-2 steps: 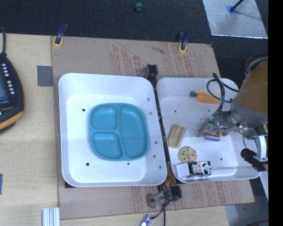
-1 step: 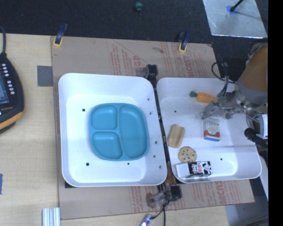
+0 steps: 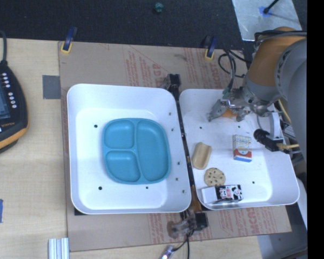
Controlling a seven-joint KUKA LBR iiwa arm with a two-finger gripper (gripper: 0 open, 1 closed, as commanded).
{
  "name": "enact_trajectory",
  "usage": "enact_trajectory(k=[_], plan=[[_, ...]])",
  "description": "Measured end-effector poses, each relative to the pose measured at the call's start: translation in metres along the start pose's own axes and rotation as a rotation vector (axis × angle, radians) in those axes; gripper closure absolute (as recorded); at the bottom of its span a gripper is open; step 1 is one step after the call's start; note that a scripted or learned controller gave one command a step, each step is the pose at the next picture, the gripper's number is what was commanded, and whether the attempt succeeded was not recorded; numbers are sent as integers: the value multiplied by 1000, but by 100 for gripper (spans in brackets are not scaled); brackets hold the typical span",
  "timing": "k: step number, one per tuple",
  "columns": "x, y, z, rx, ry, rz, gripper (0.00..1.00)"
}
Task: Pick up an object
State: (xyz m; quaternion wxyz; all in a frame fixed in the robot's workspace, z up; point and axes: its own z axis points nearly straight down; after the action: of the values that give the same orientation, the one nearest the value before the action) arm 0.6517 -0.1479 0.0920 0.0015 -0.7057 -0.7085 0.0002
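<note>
Bins (image 3: pixel 75 144) rest on cardboard (image 3: pixel 124 63) over wooden bench (image 3: pixel 27 188).

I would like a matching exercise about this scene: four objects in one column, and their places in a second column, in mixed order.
Objects:
1. blue divided plate
2. cookie
3. black and white carton
4. gripper

Places:
A. near edge of the right bin
B. far part of the right bin
C. middle of the left bin
D. right bin, between the tan bread-like piece and the carton

Pairs: 1-C, 2-D, 3-A, 4-B
</note>
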Motion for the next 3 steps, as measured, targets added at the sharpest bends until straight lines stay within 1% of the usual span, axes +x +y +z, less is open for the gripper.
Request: enact_trajectory(k=[2,3], plan=[[-55,4,0,-2,-2,1,0],[-64,-92,-15,2,-3,-1,0]])
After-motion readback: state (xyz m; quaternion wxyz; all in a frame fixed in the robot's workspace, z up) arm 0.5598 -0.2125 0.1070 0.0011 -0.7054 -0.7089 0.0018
